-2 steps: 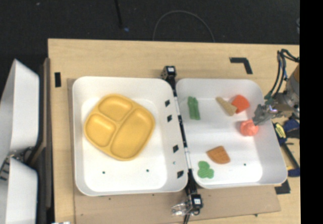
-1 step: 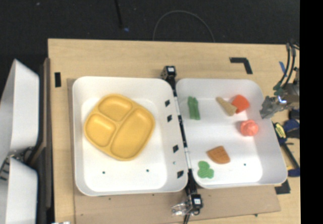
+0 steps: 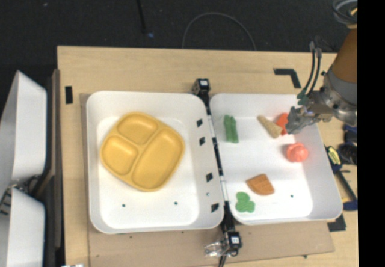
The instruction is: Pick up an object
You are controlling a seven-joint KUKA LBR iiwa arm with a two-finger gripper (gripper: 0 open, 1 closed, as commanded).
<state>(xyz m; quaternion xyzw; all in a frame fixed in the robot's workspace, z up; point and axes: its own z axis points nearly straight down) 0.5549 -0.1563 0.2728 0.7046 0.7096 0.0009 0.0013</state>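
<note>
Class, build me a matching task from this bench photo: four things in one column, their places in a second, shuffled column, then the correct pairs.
Things:
1. yellow divided plate
2. green stick
3. pink ball
4. green cluster

Places:
A. right bin, bottom-left corner
B. left bin
C. right bin, upper left, near the divider
D. right bin, right side, just below the gripper

Pairs: 1-B, 2-C, 3-D, 4-A

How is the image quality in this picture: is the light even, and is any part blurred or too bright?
In the camera view, the light is soft and even, with only faint shadows inside the white bins; the yellow divided plate shows mild sheen but no harsh glare; the gripper and the small orange piece beside it look slightly blurred; the floor behind the bench is very dark.
</note>
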